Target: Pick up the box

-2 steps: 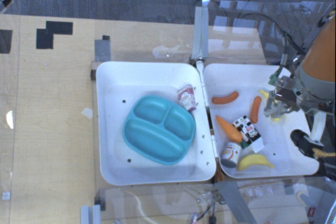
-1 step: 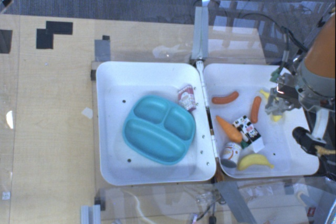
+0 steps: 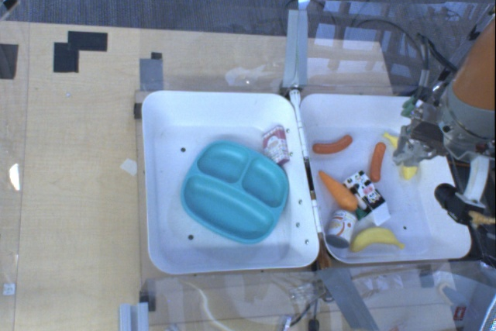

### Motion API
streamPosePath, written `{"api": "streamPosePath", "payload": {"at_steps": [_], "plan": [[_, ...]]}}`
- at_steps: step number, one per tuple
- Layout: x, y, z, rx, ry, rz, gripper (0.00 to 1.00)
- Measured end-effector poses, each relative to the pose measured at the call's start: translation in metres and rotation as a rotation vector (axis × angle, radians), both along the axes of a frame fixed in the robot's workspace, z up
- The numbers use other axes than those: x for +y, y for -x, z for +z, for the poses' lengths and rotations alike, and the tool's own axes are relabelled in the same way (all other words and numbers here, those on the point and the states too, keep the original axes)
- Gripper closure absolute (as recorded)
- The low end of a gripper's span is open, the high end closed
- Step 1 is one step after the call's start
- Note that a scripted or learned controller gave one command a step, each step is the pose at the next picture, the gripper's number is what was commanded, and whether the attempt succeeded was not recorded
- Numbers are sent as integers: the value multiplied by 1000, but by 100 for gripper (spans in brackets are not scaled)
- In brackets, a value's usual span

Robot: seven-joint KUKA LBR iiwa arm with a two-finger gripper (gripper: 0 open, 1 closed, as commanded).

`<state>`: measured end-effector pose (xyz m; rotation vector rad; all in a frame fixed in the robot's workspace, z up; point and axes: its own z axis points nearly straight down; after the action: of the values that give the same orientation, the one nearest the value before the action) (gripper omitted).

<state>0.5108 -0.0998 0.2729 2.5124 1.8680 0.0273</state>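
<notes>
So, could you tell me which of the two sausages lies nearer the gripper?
The upright-lying sausage, just left of the gripper; the other sausage lies crosswise, farther left.

The arm [image 3: 474,89] reaches in from the right, orange band up top, gripper [image 3: 412,145] hanging low, pointing down.

Arm [image 3: 474,81] cut off at right edge.

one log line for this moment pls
task: pick up box | gripper over right bin, near its far right side | box in right bin beside carrot, not held
</notes>
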Motion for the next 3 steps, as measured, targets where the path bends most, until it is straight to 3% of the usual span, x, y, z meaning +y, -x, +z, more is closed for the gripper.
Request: {"api": "streamPosePath", "payload": {"at_steps": [1, 3], "plan": [[-76, 23, -30, 18, 3, -52, 100], [-75, 19, -8, 9, 5, -39, 100]]}}
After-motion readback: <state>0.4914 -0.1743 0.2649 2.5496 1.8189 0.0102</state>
